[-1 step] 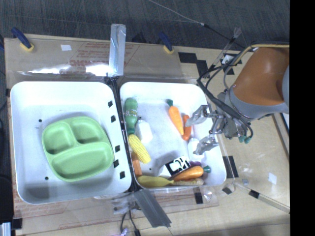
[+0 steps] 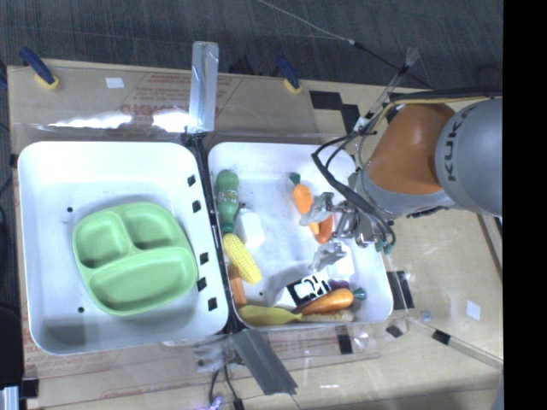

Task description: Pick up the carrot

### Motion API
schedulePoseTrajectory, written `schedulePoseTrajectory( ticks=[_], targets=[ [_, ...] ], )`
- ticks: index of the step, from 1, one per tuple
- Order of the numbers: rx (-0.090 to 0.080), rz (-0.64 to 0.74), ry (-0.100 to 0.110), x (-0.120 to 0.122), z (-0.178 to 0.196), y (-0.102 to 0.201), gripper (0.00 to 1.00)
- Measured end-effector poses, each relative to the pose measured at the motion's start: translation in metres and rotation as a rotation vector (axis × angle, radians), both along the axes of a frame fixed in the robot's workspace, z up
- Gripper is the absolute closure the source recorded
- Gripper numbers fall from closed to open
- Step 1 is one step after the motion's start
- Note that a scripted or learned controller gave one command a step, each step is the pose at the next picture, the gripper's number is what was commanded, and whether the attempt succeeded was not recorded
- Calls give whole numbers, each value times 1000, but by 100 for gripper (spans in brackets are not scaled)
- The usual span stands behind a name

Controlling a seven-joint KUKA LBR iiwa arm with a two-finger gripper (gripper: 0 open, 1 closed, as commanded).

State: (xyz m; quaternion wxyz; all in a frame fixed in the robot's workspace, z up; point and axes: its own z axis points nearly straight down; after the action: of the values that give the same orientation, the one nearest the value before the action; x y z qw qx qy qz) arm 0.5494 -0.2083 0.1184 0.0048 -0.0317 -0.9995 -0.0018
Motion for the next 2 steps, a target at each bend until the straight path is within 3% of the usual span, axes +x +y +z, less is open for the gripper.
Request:
schedulePoseTrajectory(
  ticks=[1, 2],
  targets=[
    [-6, -250, -12, 32, -26, 16, 0],
    [-7, -241, -16, 34, -14, 18, 100]
  ],
)
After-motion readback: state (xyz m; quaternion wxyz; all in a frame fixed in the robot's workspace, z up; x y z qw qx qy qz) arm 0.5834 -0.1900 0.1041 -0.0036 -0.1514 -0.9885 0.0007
